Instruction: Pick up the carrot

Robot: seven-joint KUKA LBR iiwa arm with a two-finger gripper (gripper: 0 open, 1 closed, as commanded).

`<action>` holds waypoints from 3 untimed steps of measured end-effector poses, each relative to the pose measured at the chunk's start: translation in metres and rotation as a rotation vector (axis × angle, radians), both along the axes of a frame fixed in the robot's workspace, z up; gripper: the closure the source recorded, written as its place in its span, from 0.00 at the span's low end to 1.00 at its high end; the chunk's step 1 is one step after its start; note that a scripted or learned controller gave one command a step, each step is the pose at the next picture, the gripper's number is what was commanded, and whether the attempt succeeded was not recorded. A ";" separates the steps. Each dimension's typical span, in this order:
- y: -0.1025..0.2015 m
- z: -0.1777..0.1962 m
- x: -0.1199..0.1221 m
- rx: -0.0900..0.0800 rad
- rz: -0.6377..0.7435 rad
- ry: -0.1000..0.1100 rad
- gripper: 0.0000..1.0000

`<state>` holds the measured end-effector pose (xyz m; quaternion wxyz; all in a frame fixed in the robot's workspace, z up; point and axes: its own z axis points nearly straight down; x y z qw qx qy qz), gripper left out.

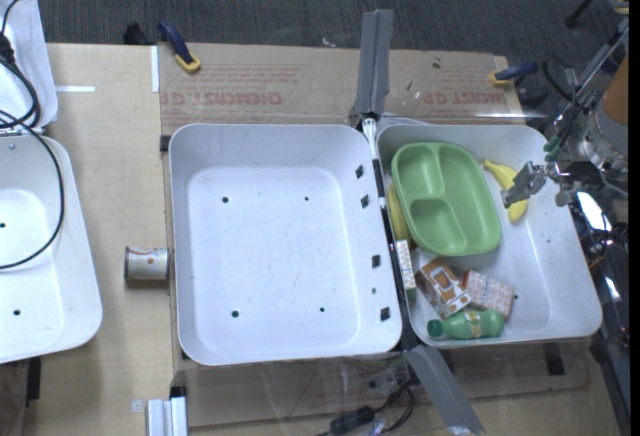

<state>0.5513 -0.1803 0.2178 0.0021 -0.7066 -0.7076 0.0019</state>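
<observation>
My gripper [541,186] hangs over the right edge of the right bin [562,289], with its two grey fingers apart and bare bin floor showing between them. Its left fingertip is just above a yellow banana [497,170] lying beside a green divided plate [445,199]. In front of the plate lie an orange-and-white carton [445,286], a red-and-white packet [490,293] and a green bottle [465,326]. A yellow item [397,214] peeks out from under the plate's left rim.
The left bin [176,224] stands next to the right one, with a grey divider post [375,64] rising between them at the back. A small can [147,264] lies on the bench to the left. White tubs with a black cable [40,174] are at far left.
</observation>
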 end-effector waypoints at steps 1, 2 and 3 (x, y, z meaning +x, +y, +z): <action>0.033 -0.124 0.035 -0.003 -0.309 -0.007 0.00; 0.029 -0.120 0.033 -0.009 -0.309 0.003 1.00; -0.008 -0.039 -0.021 0.000 0.032 -0.001 1.00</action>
